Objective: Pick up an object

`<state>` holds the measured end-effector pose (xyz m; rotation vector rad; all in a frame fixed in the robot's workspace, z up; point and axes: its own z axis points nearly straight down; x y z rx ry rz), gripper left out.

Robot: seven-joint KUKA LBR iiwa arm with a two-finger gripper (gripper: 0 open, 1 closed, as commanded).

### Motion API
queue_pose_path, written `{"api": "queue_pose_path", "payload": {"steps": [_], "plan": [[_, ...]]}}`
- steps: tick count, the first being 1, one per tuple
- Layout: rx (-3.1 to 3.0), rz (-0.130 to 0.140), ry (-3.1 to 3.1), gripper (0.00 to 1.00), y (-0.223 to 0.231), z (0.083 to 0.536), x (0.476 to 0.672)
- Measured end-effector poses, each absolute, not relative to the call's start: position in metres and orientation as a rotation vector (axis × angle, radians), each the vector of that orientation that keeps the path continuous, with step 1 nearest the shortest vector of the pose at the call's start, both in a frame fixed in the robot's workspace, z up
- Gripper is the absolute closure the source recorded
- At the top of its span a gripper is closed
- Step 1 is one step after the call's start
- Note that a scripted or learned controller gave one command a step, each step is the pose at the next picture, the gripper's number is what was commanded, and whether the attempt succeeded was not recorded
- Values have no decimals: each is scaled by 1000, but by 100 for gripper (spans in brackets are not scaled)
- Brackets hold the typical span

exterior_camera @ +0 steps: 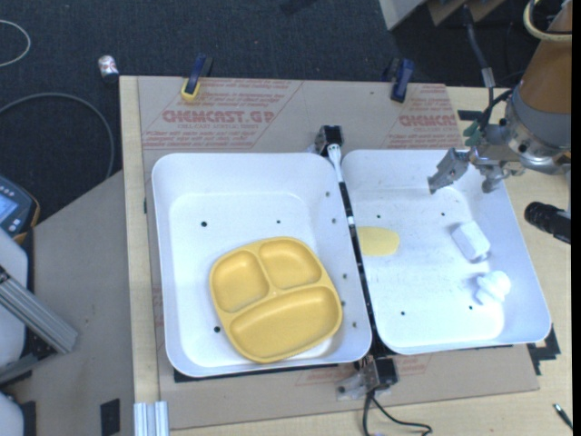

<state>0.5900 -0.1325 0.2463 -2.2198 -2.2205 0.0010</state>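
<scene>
My gripper hangs over the back right part of the right bin, fingers spread open with nothing between them. Below it on the bin floor lies a small white cylinder. A white crumpled lump sits nearer the front right. A flat yellow oval piece lies at the bin's left side by the divider. In the left bin rests a yellow three-compartment tray.
The two bins meet at a black-edged seam. Clamps hold the cardboard base at the back. The orange-banded arm comes in from the upper right. A cable connector sits at the front edge.
</scene>
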Motion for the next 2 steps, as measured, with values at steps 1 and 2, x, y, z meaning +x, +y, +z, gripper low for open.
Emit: {"api": "queue_pose_path", "payload": {"steps": [1, 2], "plan": [[-2206, -11, -2235, 0, -17, 323, 505], [-2220, -2, -2224, 100, -24, 329, 507]]}}
